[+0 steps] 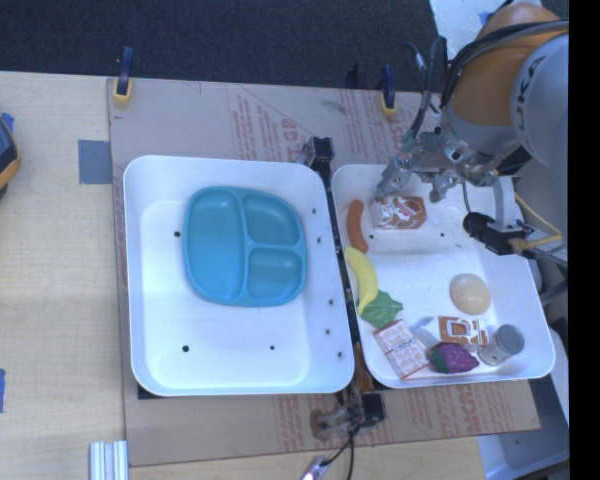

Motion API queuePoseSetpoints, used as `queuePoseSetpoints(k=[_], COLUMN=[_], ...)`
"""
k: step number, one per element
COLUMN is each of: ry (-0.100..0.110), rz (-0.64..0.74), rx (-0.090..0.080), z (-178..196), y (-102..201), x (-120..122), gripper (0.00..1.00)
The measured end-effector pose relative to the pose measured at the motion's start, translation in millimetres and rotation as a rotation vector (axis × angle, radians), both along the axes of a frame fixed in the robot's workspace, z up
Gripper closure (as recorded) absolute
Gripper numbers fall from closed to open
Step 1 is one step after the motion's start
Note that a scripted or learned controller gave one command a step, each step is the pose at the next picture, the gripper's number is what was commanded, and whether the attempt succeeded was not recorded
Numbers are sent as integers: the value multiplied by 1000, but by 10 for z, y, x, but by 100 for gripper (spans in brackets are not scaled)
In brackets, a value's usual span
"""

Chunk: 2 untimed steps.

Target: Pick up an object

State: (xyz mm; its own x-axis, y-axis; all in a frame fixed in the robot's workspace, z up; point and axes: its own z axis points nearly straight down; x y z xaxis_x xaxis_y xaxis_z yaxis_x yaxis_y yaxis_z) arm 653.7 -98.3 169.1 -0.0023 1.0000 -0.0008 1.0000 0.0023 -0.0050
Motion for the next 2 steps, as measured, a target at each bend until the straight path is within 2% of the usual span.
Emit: queuePoseSetpoints(k=[1,2], ry=[-3,0], rz=[4,0], rx=[0,0], z=[230,228], y=[944,138], x=[27,-77], gripper=[0,0])
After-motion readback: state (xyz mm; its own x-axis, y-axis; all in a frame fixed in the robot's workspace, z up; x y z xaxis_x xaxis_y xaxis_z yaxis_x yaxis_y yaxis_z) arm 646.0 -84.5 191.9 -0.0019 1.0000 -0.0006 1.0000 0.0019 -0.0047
